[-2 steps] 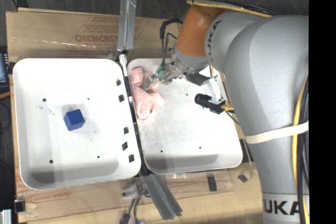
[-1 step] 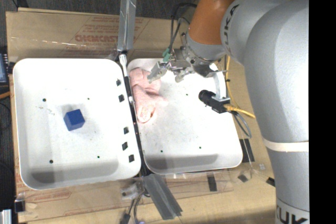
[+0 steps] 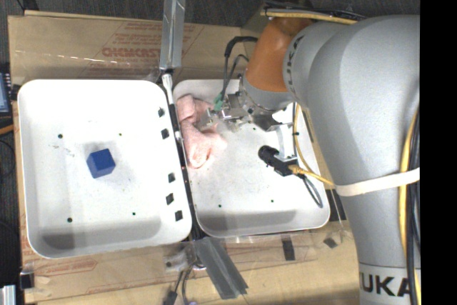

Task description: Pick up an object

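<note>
Where gripper (image 3: 218, 113) is, pink object (image 3: 196, 133) touching.

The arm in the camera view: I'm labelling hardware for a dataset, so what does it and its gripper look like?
The arm is bulky, rounded and light grey, with an orange band above the wrist. White KUKA lettering marks its base. A yellow cable runs along its side, and thin dark wires loop near the wrist. The gripper is small, metallic grey, with a black part beside it.

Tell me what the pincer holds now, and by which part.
Cannot be told: the pincer sits against the pink soft object at its upper edge, but no grip is visible.
</note>
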`<state>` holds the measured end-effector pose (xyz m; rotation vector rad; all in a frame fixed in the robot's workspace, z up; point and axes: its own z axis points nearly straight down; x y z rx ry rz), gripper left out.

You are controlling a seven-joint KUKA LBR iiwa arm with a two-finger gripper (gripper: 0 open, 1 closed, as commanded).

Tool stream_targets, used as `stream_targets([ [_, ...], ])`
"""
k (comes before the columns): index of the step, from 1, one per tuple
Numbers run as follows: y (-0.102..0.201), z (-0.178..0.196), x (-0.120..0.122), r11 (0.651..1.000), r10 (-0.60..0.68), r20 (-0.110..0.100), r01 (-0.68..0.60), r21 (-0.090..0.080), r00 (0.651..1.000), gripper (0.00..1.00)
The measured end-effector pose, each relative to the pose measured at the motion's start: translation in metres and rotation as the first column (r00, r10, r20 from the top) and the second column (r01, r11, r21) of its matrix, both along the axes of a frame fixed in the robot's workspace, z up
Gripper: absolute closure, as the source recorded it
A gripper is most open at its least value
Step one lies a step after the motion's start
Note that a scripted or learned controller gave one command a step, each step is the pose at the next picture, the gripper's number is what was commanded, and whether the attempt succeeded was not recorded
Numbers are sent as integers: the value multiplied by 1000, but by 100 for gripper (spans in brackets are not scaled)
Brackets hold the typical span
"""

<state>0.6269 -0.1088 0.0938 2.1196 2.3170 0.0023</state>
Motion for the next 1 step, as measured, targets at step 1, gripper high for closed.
stream_targets([
  [1,-16,51,18,996,92,-3,-92,0,996,0],
])
